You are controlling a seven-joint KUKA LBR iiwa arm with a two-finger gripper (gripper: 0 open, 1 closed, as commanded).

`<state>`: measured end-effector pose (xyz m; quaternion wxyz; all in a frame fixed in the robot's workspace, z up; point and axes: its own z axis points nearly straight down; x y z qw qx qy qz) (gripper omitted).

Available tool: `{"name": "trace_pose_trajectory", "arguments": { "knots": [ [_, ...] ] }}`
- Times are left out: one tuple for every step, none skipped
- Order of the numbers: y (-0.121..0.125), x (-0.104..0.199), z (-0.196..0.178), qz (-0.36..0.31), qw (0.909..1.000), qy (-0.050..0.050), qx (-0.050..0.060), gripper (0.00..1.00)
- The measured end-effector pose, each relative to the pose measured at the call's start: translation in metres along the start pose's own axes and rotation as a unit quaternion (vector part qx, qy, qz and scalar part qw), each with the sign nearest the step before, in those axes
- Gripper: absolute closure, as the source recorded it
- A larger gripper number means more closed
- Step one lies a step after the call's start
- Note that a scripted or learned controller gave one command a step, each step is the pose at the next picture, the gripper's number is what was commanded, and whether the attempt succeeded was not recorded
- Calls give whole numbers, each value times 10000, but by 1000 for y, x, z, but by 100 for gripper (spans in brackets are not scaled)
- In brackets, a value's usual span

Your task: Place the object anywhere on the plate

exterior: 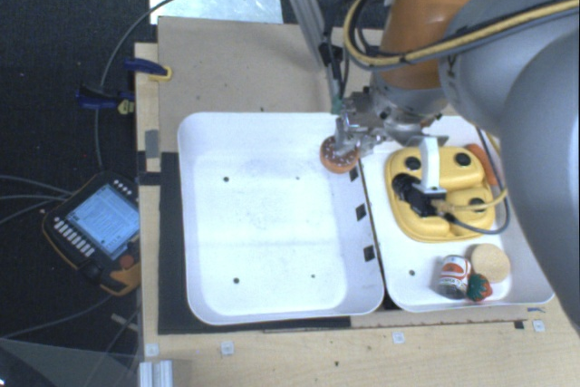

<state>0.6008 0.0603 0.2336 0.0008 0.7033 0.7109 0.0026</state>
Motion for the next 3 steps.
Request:
{"name": "trace_pose_trajectory", "arguments": {
  "knots": [
    [16, 47, -2, 3, 10000, 1, 7, 100],
    [22, 60, 20, 21, 10000, -12, 22, 100],
    [22, 60, 19, 24, 10000, -15, 17, 0]
  ]
}}
